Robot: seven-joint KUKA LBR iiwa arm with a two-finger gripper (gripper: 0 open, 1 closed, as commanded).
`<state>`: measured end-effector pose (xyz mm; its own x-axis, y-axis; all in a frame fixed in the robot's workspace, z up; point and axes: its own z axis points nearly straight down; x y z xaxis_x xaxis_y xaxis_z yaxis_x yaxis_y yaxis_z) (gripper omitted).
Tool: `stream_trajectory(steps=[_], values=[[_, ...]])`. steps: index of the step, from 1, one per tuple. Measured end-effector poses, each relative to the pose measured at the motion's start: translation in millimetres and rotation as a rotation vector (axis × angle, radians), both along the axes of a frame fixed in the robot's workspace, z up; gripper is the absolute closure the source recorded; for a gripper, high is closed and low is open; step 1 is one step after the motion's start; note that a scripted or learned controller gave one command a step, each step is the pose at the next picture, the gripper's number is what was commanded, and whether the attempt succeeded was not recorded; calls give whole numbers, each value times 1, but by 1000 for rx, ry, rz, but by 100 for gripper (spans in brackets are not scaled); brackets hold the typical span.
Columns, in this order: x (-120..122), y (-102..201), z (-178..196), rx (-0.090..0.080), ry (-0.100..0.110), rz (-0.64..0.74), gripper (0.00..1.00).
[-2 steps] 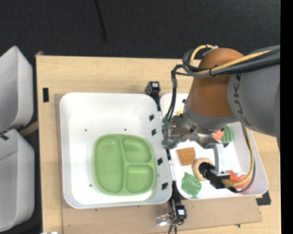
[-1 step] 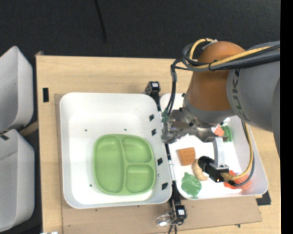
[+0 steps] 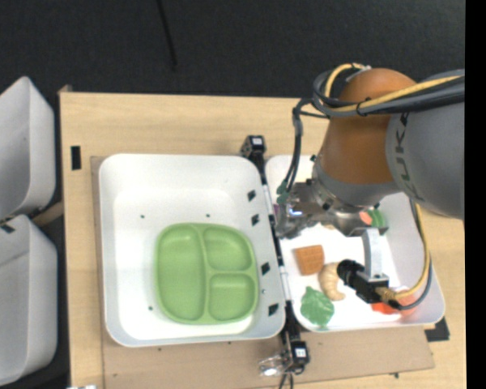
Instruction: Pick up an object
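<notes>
In the right bin (image 3: 421, 318) lie an orange waffle-like square (image 3: 309, 258), a tan croissant-shaped piece (image 3: 330, 280) and a green leafy piece (image 3: 316, 307). A small green and red object (image 3: 375, 217) peeks out from under the arm at the bin's right side. My gripper (image 3: 296, 211) hangs low over the right bin's left edge, just above and left of the orange square. The wrist hides its fingers.
The left bin (image 3: 130, 193) holds a light green divided plate (image 3: 206, 273) in its lower middle. The big arm body (image 3: 364, 136) covers the upper part of the right bin. Small black clips (image 3: 253, 145) sit along the divider between bins.
</notes>
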<state>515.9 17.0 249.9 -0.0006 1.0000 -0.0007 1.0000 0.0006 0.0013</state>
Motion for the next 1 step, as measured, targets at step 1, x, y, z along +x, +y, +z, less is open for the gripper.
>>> stream_trajectory(steps=[1], values=[[2, 1, -19, 0, 4, -3, 100]])
